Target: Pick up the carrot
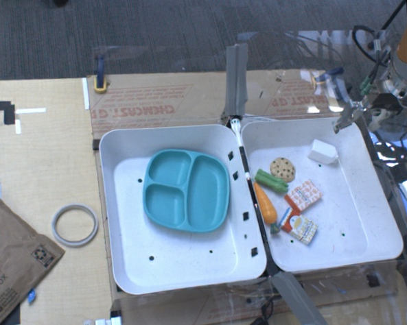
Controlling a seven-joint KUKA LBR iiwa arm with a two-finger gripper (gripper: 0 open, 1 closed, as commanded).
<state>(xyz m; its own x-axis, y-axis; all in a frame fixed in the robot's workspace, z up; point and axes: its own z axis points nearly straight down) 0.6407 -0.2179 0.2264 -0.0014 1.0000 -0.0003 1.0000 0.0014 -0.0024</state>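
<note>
Orange carrot (264,203) lies at right bin's (374,247) left wall, frame centre-right. Cardboard (162,102) above left bin reads "CHEMCAST GP", mirrored. Gripper (348,115) at upper right; clasp state indeterminate.

Two shallow white bins sit side by side on the bench (45,161). The left bin (127,266) holds a teal sectioned plate (187,191), lying flat near its centre. The right bin (359,238) holds a round cookie (282,168), a green vegetable (270,180), a white block (322,152) and two small printed packets (304,195) (303,228). On the bench left of the bins lie a tape ring (75,224) and a cardboard box (13,259).
</note>
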